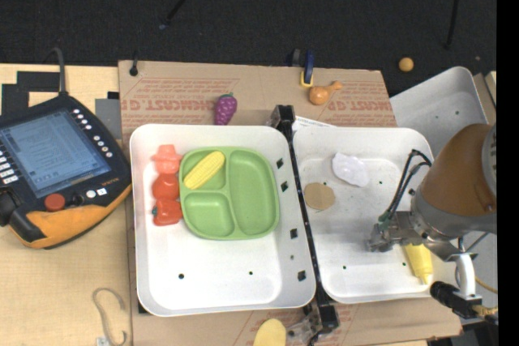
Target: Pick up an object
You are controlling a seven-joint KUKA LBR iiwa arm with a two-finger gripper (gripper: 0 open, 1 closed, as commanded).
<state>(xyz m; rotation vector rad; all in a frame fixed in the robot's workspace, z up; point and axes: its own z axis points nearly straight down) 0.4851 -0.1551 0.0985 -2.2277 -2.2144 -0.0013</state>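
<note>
Bench (65, 288) — cardboard (251, 93), two bins (211, 288)

Yellow oblong object (419, 262), lying flat in right bin's near right corner, partly under the arm.

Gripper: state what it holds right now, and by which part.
It cannot be told. The gripper is low in the right bin, beside a yellow object, but nothing is seen between its tips.
</note>
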